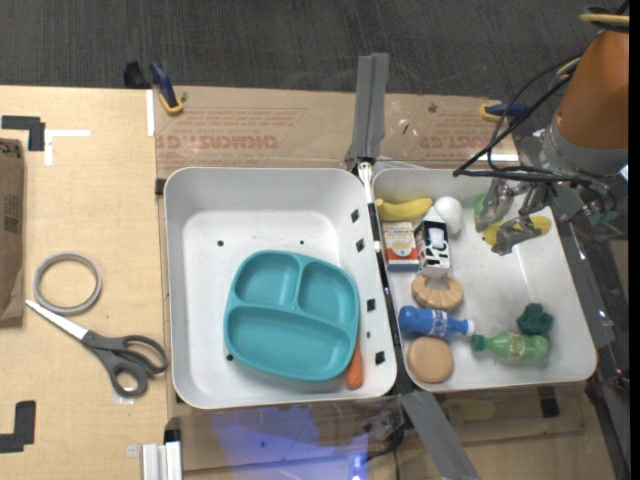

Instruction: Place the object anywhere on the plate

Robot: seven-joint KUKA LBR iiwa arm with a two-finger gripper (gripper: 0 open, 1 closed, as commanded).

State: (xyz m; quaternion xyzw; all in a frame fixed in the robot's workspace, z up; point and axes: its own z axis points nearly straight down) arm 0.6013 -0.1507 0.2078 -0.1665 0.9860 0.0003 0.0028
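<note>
Left bin (190, 268): holds the teal three-compartment plate (292, 314), with bare white floor from 9 through 12 o'clock of it. An orange carrot-like piece (354, 371) touches the plate's rim at 5 o'clock.

Right bin (570, 298): open floor lies centre and along the 3 o'clock wall.

Arm: the gripper (512, 218) hangs over the bin's 1 o'clock corner, fingers slightly apart with a yellow-green object (521, 229) between them.

Banana (403, 208), blue bottle (433, 322), green bottle (513, 346): label text unreadable.
</note>
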